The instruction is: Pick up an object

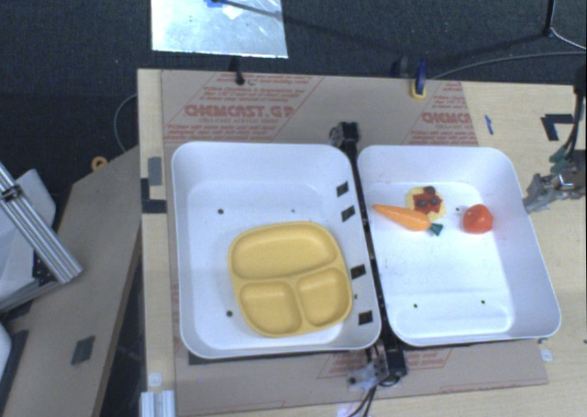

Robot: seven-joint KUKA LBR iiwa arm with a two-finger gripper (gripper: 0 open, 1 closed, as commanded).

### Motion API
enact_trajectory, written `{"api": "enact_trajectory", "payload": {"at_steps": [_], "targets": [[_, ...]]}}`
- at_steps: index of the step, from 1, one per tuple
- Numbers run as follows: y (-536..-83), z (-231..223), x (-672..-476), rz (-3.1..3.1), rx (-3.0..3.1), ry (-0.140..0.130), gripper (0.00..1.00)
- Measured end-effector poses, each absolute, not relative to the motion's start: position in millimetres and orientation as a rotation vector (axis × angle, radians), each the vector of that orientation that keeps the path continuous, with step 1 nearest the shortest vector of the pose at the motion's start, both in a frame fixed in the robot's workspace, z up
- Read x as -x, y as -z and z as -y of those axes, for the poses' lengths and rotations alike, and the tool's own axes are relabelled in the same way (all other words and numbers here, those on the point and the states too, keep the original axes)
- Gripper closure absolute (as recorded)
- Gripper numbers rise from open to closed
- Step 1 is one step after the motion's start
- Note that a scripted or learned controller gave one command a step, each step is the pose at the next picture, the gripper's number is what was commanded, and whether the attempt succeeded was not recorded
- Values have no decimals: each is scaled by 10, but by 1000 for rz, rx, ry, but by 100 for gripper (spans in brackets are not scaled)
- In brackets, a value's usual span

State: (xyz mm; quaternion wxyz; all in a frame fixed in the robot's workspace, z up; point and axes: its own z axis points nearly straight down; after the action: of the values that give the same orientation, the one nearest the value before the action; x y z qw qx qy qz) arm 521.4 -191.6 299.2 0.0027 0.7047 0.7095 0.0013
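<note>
Nearest the lens, the claw (548,188) hangs over the right bin's (541,268) outer rim; I cannot tell its state. The tomato (477,218) lies just inside, with the carrot (402,215) beyond. Risk: an off-centre descent nudges the round tomato, which rolls clear.

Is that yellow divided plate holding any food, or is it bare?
Bare. The yellow plate lies flat in the left bin, and all three compartments show plain yellow. The toy food sits in the right bin.
</note>
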Motion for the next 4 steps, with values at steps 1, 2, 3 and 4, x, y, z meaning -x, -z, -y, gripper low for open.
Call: {"api": "enact_trajectory", "payload": {"at_steps": [1,2,3,4], "targets": [[-2958,1369,-5455,-2232,-2207,-6,100],[-2849,783,-5679,-2233,-2208,-5,100],[-2822,265,-5790,-2232,-2209,-5,100],[-2738,-301,-5967,-2233,-2208,-5,100]]}}
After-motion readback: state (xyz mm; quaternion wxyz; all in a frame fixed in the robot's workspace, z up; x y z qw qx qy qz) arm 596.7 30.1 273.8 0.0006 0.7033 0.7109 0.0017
